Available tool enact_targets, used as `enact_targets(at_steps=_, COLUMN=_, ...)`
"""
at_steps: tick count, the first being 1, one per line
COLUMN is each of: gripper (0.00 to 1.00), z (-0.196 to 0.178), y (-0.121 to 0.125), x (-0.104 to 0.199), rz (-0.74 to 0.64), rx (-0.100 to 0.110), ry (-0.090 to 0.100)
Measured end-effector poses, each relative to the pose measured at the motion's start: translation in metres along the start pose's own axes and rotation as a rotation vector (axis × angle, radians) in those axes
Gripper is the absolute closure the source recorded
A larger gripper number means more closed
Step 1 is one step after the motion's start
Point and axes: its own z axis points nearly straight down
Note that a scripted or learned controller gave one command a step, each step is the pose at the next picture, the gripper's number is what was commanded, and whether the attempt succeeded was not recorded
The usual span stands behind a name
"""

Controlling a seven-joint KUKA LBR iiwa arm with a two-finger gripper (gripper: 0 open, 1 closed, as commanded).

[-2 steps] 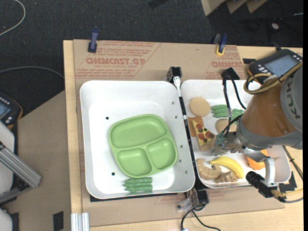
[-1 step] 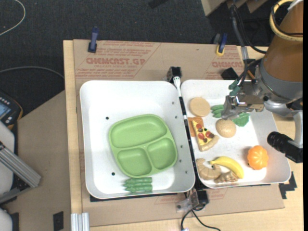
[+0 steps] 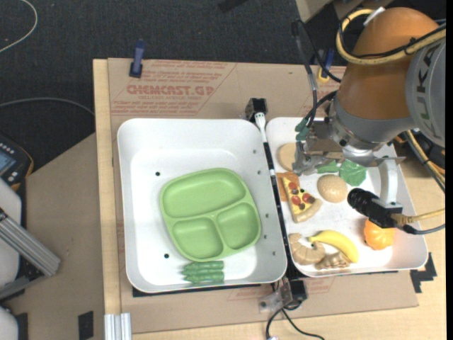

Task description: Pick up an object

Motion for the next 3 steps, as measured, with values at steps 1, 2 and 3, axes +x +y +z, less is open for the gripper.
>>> enact_targets(at_steps=1, gripper=1.0, z=0.095, y=0.022, x=-0.03, rz=0.007, rx=0.006, ry=-0.002)
enact_targets(at_steps=2, gripper=1.0, z=-0.093, y=-0.007, x=-0.069, rz=0.005, rx=-0.024, ry=-0.003)
enact_targets(at_steps=3, gripper=1.0, z=0.03, y=0.008, x=-0.04, rz=0.001, rx=0.006, ry=0.001)
